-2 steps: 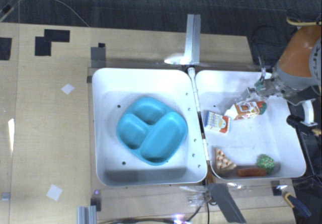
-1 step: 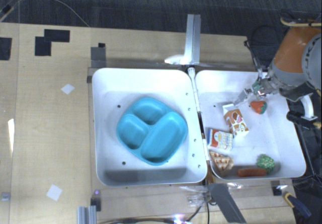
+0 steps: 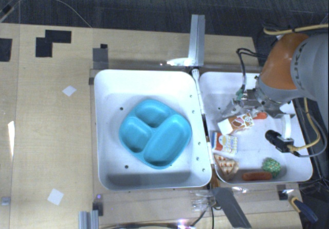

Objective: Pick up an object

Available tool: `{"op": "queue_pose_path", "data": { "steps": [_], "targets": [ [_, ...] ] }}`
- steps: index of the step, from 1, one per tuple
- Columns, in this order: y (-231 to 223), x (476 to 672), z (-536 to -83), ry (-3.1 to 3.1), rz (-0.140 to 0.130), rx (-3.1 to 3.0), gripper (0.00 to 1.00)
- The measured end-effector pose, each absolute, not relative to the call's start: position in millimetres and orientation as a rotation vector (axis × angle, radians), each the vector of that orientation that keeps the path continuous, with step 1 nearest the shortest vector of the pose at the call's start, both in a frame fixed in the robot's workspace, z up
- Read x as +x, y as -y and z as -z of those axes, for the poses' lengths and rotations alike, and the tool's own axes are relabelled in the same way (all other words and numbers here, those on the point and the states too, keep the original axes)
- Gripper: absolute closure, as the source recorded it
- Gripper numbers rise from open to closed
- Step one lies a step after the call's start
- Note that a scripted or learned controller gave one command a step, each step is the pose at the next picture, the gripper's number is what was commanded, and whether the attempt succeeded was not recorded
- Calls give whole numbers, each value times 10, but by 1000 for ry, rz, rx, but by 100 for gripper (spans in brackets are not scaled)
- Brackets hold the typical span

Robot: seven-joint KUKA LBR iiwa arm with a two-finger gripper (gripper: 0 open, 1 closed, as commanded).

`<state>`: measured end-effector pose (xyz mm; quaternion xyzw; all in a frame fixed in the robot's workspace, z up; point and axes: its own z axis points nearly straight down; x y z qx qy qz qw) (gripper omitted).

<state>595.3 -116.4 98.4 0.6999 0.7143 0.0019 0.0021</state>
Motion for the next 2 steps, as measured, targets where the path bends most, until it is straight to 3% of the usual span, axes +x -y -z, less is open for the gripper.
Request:
{"op": "queue_pose_path", "data": {
  "steps": [1,2],
  "targets": [
    [1774,5797,-1298,-2367,-4,2058,0],
    [1927,5865,-872,-2427,-6,1984,0]
  ]
}}
